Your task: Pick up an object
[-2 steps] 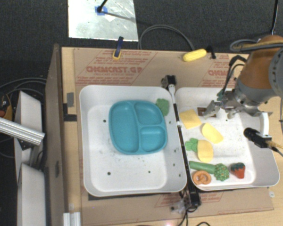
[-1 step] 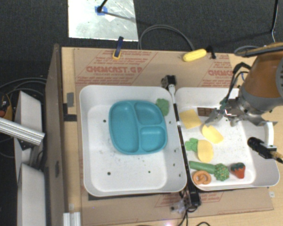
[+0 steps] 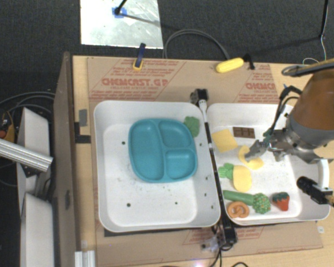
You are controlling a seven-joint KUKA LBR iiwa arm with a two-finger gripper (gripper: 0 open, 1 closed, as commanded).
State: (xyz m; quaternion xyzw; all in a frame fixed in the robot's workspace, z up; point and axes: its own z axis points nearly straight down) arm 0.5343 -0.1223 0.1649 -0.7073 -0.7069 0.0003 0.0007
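Arm: the grey KUKA arm [image 3: 317,113] with its orange band reaches in from the right over the right bin [image 3: 267,111].
Gripper: the gripper [image 3: 257,149] hangs low in the right bin, just above a small yellow piece [image 3: 251,161]; whether its fingers are spread or pressed together cannot be told, and nothing is seen between them.
Right bin contents: left of the gripper lies a yellow cheese wedge [image 3: 225,140]; behind it a brown chocolate bar [image 3: 244,132]; in front of it a yellow toy with a green top [image 3: 237,176], a green pod [image 3: 236,196], a broccoli floret [image 3: 261,203], a round orange piece [image 3: 239,209] and a red strawberry [image 3: 281,201].
Left bin: the left bin [image 3: 114,204] holds a blue divided plate [image 3: 162,150] with a green leafy toy [image 3: 192,125] touching the plate's far right corner.
Counter: the counter [image 3: 156,79] carries both bins side by side.
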